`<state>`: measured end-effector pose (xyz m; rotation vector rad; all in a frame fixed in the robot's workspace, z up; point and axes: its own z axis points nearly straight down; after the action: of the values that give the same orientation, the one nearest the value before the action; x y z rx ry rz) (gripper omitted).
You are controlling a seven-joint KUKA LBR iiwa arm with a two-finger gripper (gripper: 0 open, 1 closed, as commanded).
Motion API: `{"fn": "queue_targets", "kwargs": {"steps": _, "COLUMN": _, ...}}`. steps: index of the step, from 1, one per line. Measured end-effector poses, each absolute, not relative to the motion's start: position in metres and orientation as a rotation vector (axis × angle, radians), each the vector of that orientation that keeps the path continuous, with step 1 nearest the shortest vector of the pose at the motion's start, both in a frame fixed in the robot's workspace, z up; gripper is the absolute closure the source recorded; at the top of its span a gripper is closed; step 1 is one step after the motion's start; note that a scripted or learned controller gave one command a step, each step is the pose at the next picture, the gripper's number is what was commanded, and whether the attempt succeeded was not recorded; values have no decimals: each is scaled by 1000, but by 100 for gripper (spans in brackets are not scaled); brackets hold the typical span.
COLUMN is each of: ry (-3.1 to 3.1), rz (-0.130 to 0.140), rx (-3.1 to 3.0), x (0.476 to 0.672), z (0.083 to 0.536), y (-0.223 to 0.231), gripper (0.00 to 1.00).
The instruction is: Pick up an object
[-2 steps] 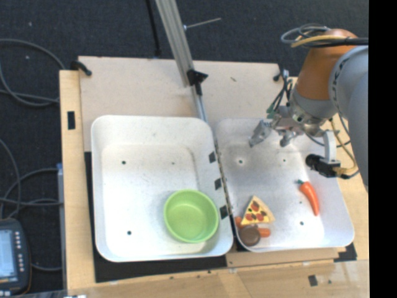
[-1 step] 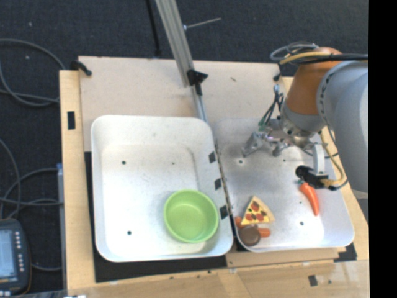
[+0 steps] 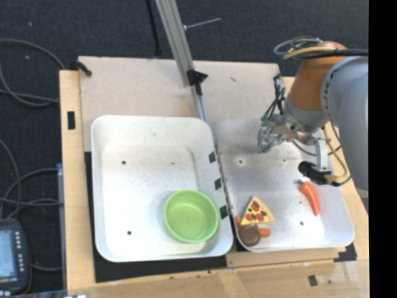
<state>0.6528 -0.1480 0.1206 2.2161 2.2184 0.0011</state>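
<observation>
Dark carpet with loose cables surrounds a tan bench [image 3: 142, 85] bearing two white bins. Left bin [image 3: 124, 141] holds a green bowl [image 3: 191, 215] near its front edge. Right bin [image 3: 248, 166] keeps its toys along the front and right: pizza slice [image 3: 257, 211], carrot [image 3: 310, 197]. Above its far part hangs the gripper [image 3: 268, 143]; I cannot tell its state.
</observation>
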Motion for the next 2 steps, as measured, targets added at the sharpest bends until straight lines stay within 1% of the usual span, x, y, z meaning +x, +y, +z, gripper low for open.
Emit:
{"fn": "queue_targets", "kwargs": {"steps": 1, "ry": 2223, "rz": 8, "rx": 2212, "x": 664, "z": 173, "y": -146, "gripper": 100}}
{"fn": "queue_targets", "kwargs": {"steps": 2, "ry": 2224, "rz": 7, "rx": 2212, "x": 668, "z": 218, "y": -145, "gripper": 100}}
